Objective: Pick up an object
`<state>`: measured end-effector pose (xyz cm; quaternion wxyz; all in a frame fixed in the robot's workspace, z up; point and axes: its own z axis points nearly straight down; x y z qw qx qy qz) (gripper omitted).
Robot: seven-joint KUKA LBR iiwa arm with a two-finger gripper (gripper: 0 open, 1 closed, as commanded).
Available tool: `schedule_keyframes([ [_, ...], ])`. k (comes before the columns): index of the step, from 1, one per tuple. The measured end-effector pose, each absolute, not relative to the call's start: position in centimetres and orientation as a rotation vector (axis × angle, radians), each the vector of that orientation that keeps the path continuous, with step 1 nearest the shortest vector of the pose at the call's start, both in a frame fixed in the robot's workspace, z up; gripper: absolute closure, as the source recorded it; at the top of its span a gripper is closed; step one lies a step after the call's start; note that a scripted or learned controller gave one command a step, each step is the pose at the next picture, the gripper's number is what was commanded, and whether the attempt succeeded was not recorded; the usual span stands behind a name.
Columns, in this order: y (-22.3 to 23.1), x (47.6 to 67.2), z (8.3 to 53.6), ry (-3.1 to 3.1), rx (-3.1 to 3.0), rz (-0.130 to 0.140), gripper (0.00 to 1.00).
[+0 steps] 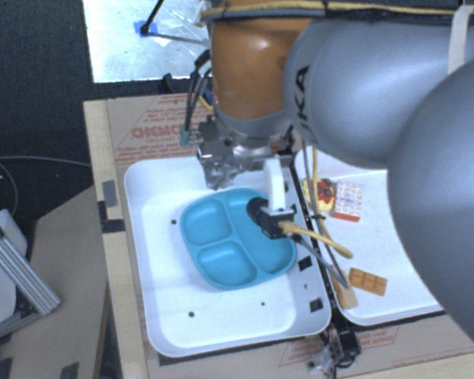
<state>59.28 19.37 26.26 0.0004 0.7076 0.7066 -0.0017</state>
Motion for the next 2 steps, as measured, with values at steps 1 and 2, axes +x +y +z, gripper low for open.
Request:
schedule_keyframes([
  [1, 19.3, 59.1, 48.2, 2.219, 2.209, 0.031, 1.0],
  [2, 23.4, 54.6, 39.4, 2.235, 2.216, -0.01, 1.0],
])
